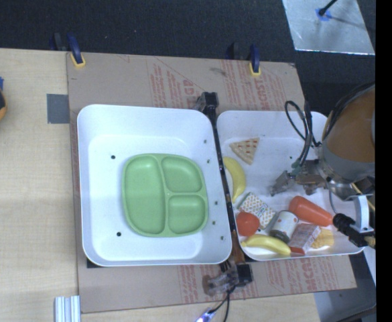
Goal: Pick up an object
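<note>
Claw [286, 182] hangs low over the right bin [276, 123], near the middle, its fingers spread apart with nothing between them. Just below it lie an orange carrot [310, 210], a small jar [284, 225], a red tomato [247, 223] and a banana [266, 245]. A waffle wedge [246, 149] sits above. Left of this bin, the other bin [98, 123] holds a green divided plate [163, 194].

Round green three-compartment plastic plate [163, 194] is sitting mid-left white bin [102, 243], leaving open floor around it. Right white bin [276, 123] is crowding up front: yellow bananas [234, 177], orange carrot-like piece [310, 210], small can [284, 225]. Back strip is looking passable, probably, beside the grey arm [346, 143].
</note>
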`<state>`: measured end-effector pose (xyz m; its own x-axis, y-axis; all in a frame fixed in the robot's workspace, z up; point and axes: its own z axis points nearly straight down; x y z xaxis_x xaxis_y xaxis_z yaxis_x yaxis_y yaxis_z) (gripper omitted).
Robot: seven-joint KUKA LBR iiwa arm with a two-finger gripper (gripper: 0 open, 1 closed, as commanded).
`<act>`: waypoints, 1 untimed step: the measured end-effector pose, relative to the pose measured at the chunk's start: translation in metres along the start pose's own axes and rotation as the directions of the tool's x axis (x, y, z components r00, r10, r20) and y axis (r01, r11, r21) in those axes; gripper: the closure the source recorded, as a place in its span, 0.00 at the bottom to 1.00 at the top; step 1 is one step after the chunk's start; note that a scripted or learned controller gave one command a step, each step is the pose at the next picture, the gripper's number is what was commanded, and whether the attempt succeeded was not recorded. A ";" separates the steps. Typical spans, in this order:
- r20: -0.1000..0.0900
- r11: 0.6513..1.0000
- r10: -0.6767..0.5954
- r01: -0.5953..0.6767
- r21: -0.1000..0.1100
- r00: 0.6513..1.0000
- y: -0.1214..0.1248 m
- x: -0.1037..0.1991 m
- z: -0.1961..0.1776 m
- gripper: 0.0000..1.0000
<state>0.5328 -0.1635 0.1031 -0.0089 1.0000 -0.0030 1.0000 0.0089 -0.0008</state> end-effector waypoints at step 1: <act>-0.003 1.000 0.006 -0.006 0.003 1.000 -0.058 -0.045 0.012 0.00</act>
<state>0.4752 -0.2089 0.0914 -0.0025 1.0000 -0.0003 1.0000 0.0025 -0.0035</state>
